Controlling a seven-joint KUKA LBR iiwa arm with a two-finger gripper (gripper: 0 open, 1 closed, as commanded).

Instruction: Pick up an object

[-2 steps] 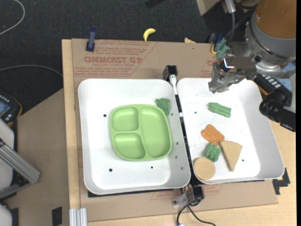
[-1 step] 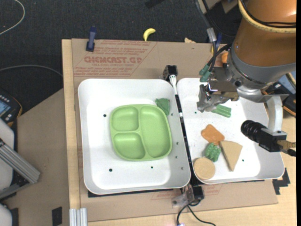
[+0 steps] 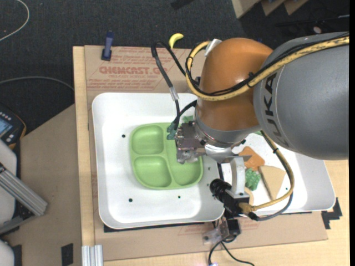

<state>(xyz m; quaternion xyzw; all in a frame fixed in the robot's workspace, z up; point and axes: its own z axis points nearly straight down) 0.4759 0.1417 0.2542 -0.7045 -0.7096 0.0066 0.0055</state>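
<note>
As viewed from above, the tool hangs over the right rim of the green divided tray, which lies in the left bin; its state cannot be told. Orange, green and tan pieces lie rightward in the right bin, partly masked by the arm.

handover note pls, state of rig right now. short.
Claw: low over the left bin, at the right edge of the green tray. Arm blocks most of it; nothing seen in its grip.
Things: the green tray, with three compartments, lies flat in the left bin. In the right bin, partly under the arm: an orange piece, a small green piece, a tan piece.
Done: no pick confirmed.
Left: grasp an object, lift it, check the hold.
</note>
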